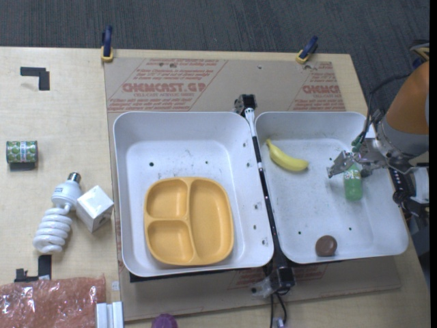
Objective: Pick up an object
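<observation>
I'm seeing the end effector (349, 164) hovering over the right bin (382, 241); can't tell its state. Green bottle (354, 183) is sitting directly under it: light, stiff, probably slick, so I'm aiming mid-body. Banana (287, 157) lying off to its left.

gripper (349, 164) above green bottle (353, 185) in right bin (382, 241).

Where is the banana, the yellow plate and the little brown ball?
banana (287, 157), camera view, middle of its curve.
yellow plate (209, 217), camera view, its big compartment.
little brown ball (326, 245), camera view, its centre.

Robotics lab: clamped board (171, 80), bins (130, 183).
</observation>
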Motion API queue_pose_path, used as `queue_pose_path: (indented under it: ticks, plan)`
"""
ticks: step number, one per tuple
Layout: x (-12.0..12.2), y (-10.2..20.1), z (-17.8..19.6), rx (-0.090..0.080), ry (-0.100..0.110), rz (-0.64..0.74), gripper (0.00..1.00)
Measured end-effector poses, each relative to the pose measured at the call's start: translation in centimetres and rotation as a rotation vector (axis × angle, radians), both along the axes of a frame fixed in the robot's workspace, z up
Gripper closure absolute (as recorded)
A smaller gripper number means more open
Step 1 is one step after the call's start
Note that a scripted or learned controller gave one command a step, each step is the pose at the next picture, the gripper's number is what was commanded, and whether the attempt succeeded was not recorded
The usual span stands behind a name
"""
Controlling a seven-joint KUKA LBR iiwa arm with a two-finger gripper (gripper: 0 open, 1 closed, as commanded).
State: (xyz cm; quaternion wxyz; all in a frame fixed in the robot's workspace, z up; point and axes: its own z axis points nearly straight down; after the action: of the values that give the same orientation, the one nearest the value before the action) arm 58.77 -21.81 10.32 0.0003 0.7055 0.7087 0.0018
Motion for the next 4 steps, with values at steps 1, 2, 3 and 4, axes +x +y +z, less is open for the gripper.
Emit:
queue_pose_path:
  ticks: [1,2,3,4]
  plan:
    - [-4.6,5.3,-1.1,-0.002,0.003,-0.004,0.00]
    - [-9.5,12.0,-1.1,-0.002,0.004,-0.006,0.00]
    - [-9.4,11.9,-0.1,-0.003,0.001,-0.008,1.00]
    - [-0.4,18.1,8.9,-0.003,0.003,-0.002,1.00]
